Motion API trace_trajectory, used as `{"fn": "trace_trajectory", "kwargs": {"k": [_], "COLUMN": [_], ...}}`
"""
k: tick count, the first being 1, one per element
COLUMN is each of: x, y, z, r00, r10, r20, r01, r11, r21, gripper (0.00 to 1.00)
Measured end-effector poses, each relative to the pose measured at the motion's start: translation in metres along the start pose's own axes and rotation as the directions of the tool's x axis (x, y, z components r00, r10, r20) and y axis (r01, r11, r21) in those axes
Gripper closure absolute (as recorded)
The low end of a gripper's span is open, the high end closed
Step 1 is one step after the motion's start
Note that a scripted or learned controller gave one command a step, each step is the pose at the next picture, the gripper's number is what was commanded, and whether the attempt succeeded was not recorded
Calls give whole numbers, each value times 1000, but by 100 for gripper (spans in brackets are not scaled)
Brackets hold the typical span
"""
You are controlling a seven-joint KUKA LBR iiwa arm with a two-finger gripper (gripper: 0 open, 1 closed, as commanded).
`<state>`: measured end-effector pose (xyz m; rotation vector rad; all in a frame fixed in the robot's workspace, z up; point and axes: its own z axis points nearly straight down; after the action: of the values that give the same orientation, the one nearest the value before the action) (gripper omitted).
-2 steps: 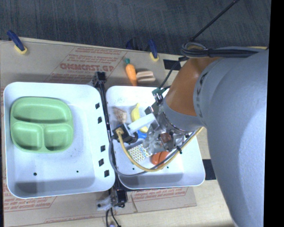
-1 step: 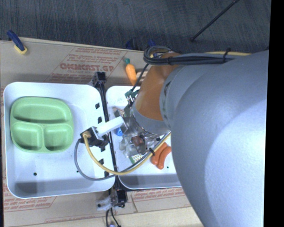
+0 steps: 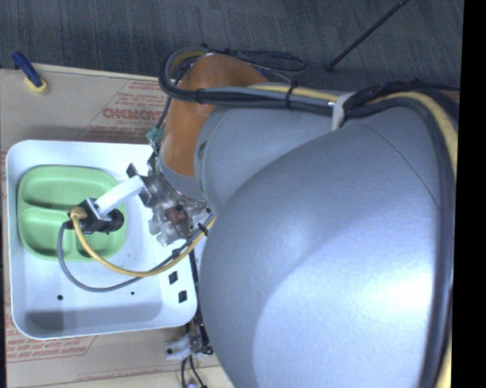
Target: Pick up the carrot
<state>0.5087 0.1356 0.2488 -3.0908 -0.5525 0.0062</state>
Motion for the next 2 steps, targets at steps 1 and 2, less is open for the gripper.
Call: {"fn": "trace_trajectory", "kwargs": {"k": [1, 2], "x": [22, -64], "y": [56, 134], "z": [-140, -57], "r00": [992, 992], "r10": [-126, -125], "r20": [-1, 2], "r01": [126, 125], "r11": [992, 992], "r21": [-1, 2], "gripper": [100, 100]}}
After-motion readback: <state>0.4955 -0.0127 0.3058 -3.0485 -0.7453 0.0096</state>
